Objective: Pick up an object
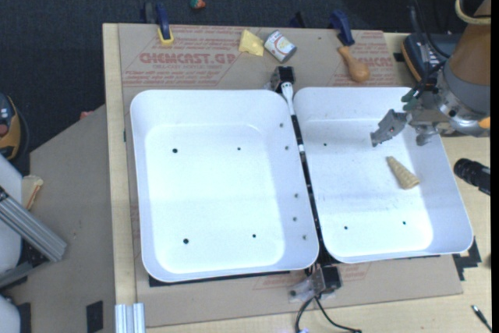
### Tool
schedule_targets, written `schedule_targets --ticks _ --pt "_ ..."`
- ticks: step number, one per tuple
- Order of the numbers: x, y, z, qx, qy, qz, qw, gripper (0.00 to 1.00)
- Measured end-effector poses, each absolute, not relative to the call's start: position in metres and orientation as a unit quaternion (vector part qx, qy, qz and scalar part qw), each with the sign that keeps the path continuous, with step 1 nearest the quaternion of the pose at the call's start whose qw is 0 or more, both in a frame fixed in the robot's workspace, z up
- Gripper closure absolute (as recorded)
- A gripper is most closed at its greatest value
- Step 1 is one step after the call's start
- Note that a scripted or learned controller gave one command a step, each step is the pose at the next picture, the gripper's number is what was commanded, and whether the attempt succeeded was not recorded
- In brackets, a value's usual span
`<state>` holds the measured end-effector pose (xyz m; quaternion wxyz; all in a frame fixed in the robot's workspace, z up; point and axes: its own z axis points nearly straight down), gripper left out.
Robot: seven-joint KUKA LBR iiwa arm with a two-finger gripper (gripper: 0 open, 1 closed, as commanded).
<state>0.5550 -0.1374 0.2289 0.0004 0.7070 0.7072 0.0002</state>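
- The right bin (437, 234) is taken as the landmark; a bare left bin (210, 183) lies beside it.
- The gripper (405, 130) is seen over the bin's upper right part, fingers spread apart, nothing between them.
- A tan cone-shaped object (402, 171) lies on the bin's floor, just below the gripper.
- The approach step is judged in hand; lowering over the cone and closing is called for next.
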Motion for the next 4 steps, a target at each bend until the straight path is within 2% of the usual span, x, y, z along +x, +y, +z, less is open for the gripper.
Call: schedule_targets --ticks 1,2,3,4 --pt "0.556 -0.137 0.240 0.707 0.707 0.0011 0.002 1.00" --pt "0.558 -0.215 0.342 0.709 0.705 0.0016 0.008 1.00" --pt "0.543 -0.121 0.303 0.704 0.710 0.0000 -0.004 1.00" --pt "0.544 -0.168 0.360 0.708 0.706 0.0014 0.005 1.00"
